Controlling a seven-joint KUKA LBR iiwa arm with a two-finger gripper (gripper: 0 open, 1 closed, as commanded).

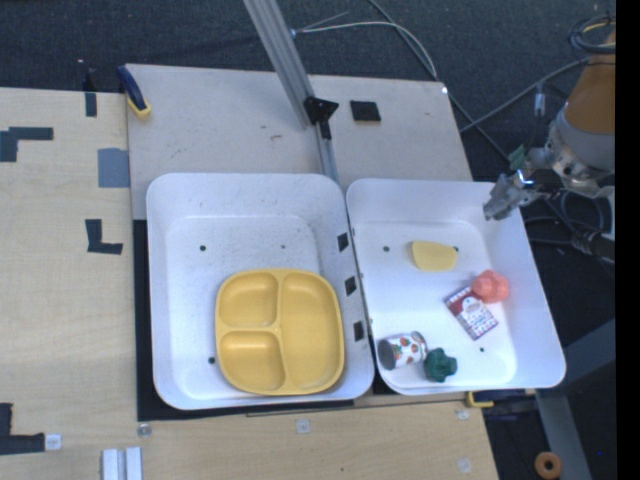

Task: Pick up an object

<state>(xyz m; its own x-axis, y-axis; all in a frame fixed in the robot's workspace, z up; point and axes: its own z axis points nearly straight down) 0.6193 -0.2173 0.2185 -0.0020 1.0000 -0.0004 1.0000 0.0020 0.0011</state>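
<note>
Hovering at the right bin's [540, 298] edge, the gripper [503, 198] held nothing visible; the yellow piece [434, 256] looked light, graspable across its middle.

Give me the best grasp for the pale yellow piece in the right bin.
Probably straight down on the pale yellow piece, fingers across its short front-to-back axis. It lies flat and low, wider than deep, apart from the other items and the right bin walls, so nothing crowds a vertical approach.
</note>
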